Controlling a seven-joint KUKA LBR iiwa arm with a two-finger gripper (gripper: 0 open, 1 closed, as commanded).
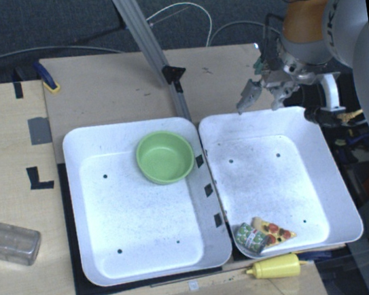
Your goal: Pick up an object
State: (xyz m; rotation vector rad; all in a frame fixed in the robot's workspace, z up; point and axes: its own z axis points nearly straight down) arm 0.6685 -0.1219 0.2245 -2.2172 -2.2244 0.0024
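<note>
- Gripper up over the far rim of the right bin, fingers spread open, nothing between them.
- Green bowl in the left bin, at its far right part, upright, mouth up, well apart from the gripper.
- Crumpled packet in the near left corner of the right bin, printed green and red, lying against the bin wall.
- Yellow bottle on its side on the bench just past the near rim of the right bin, outside both bins.
- Clear plastic container on the bench at far left, also outside the bins.
- Bowl likely light, stiff plastic, smooth and rather slippery; best taken by the rim, one finger inside and one outside the wall, since too wide to span whole.
- Packet likely very light and soft, prone to crush or slide; best pinched across its raised middle, though awkward so close to the corner wall.
- Packet nearer to the gripper than the bowl, so probably the easier reach, with the wall as the main risk.
</note>
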